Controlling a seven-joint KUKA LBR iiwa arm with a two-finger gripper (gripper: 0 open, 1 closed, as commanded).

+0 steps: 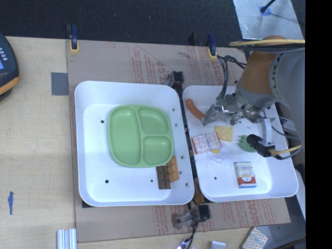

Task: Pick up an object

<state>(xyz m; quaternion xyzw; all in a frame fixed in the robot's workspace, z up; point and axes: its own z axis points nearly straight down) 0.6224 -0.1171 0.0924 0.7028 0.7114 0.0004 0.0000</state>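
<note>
Overhead, the gripper (pixel 222 113) hangs above the far half of the right bin (pixel 282 188). Whether it is wide or narrow cannot be told from this slant. Just at its 6 o'clock lies a yellow cheese wedge (pixel 224 134). An orange sausage (pixel 193 109) lies at its 9 o'clock, near the bin's left wall. A pink-and-white packet (pixel 206 142) sits at 7 o'clock, just beside the wedge. A green lump (pixel 244 144) lies at 4 o'clock, and a small red-and-white box (pixel 244 174) lies further out toward 5 o'clock. The left bin (pixel 85 139) holds a green divided plate (pixel 140 135), with a brown bar (pixel 167 174) at the plate's 5 o'clock.
</note>
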